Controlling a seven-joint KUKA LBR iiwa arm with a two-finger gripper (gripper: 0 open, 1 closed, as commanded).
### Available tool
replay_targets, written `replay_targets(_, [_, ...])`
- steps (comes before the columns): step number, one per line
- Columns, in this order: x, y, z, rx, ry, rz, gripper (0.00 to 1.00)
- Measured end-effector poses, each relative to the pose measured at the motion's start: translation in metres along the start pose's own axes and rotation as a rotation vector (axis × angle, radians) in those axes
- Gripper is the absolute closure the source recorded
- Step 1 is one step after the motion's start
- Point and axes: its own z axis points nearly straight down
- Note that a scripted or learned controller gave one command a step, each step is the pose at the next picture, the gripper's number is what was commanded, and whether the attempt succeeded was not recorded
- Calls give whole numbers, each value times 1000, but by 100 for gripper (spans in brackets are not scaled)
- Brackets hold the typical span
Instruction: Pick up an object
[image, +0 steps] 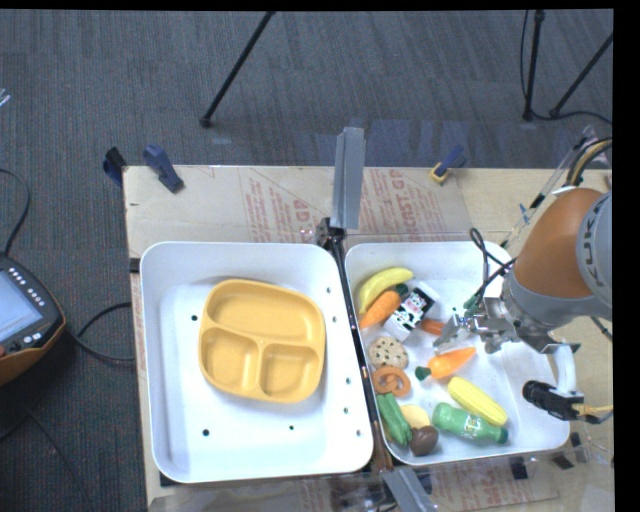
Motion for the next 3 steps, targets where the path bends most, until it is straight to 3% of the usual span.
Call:
replay_targets(1, [39,-65,16,8,3,-239,0])
replay_targets(2, [30,32,15,2,0,-439,0])
replay_targets(3, [34,78,15,3,0,-210,0])
